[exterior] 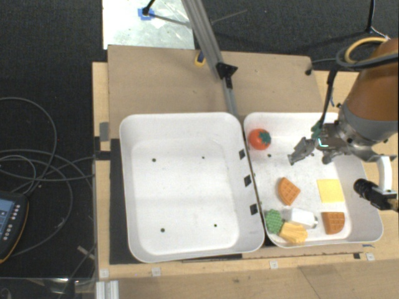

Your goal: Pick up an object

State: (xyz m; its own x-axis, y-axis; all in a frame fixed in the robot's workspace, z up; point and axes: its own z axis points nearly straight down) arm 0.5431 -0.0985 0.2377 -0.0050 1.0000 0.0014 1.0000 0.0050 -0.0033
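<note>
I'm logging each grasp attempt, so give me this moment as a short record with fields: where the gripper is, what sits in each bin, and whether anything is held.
gripper: over the right bin's upper part, nothing seen between its fingers
right bin: red tomato toy, orange wedge, yellow square, orange waffle block, green piece, yellow piece, small white item
left bin: white, dark dots on floor
held: nothing visible
</note>
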